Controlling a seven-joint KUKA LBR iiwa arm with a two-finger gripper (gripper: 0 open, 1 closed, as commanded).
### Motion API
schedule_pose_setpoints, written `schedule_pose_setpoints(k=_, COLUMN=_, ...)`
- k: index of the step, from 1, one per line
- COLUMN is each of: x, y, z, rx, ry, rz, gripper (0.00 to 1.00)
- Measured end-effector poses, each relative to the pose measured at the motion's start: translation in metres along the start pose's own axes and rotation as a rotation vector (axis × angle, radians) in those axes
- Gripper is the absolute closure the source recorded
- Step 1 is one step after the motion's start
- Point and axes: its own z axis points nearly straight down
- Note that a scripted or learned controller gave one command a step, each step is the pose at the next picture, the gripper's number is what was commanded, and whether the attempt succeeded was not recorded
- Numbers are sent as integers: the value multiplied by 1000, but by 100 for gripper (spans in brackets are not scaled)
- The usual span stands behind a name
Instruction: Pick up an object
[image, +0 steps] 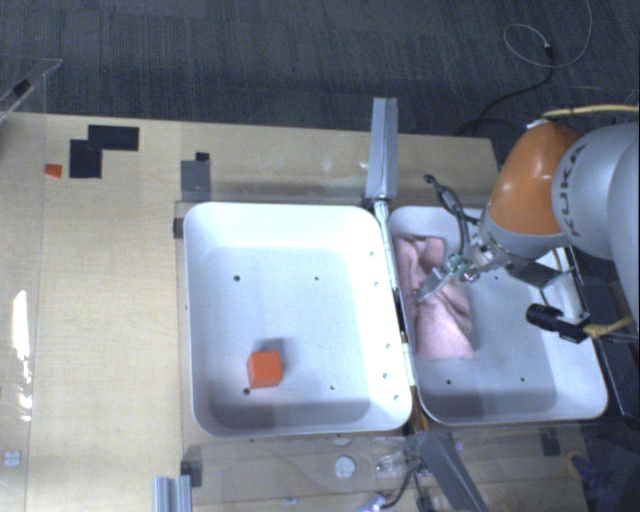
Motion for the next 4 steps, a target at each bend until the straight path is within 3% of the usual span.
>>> schedule_pose_setpoints(k=1, x=10, y=-22, z=-1, rx=-6, ry=-4, rz=-58, gripper=0)
schedule_pose_setpoints(k=2, x=-18, y=-22, z=-41, rx=4, ry=2, rz=-309, gripper=0)
schedule_pose_setpoints(k=3, x=-24, y=-21, z=-2, rx=-1, ry=0, rz=-107, gripper=0)
schedule_pose_setpoints(k=4, x=-15, y=23, z=-2, rx=-4, ry=-3, rz=-18, gripper=0)
